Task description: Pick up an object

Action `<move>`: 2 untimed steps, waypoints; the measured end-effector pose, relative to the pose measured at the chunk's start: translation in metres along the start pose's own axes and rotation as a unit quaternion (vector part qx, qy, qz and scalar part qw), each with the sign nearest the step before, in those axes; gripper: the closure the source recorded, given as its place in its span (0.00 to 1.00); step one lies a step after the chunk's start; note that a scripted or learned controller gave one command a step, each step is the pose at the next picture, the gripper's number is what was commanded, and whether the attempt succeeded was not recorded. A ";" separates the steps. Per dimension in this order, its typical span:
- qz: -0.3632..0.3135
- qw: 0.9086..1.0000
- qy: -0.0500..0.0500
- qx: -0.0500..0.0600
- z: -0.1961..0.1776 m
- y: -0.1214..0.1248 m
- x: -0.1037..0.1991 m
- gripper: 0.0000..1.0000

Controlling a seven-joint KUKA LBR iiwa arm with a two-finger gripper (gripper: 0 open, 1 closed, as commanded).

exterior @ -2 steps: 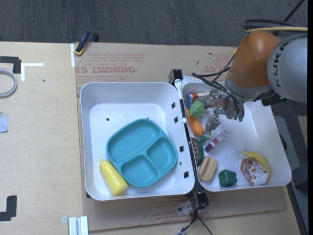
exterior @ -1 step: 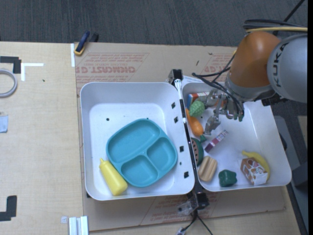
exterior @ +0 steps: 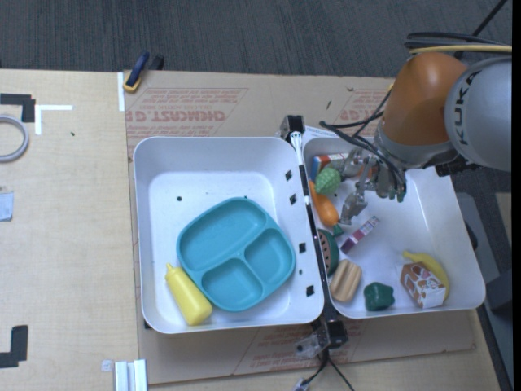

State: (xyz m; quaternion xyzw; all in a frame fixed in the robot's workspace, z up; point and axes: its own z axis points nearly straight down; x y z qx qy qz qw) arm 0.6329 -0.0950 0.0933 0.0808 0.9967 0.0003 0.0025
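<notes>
At the far left of the table lie black tape marks and part of a grey ring. A blue and yellow marker rests at the table's far edge. Under the bins a cardboard sheet carries red print, upside down to the camera; it seems to read "CHEMIST GR", though the letters are too faint to be sure.

The left bin holds a teal divided plate and, just beside its near left rim, a yellow bottle lying tilted.

The right bin holds the clutter. Along its left wall sit a green leafy toy, an orange carrot-like piece and a dark round item. Nearer the front lie a tan bread-like roll, a dark green pepper, and a small printed carton with a yellow banana touching its far side; the carton's print cannot be read.

The tool hangs low over the far left part of this bin, and whether its fingers stand apart or together cannot be told. Nothing is visibly held. The likeliest target is a small purple and white tube, lying just in front of the tool, its long axis slanting from near left to far right. The grey arm, lettered "KU" on its side, reaches in from the right.
</notes>
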 end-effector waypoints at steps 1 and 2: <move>0.000 1.000 0.000 0.000 0.000 0.000 0.000 0.00; 0.001 1.000 -0.003 0.000 -0.010 0.000 -0.001 1.00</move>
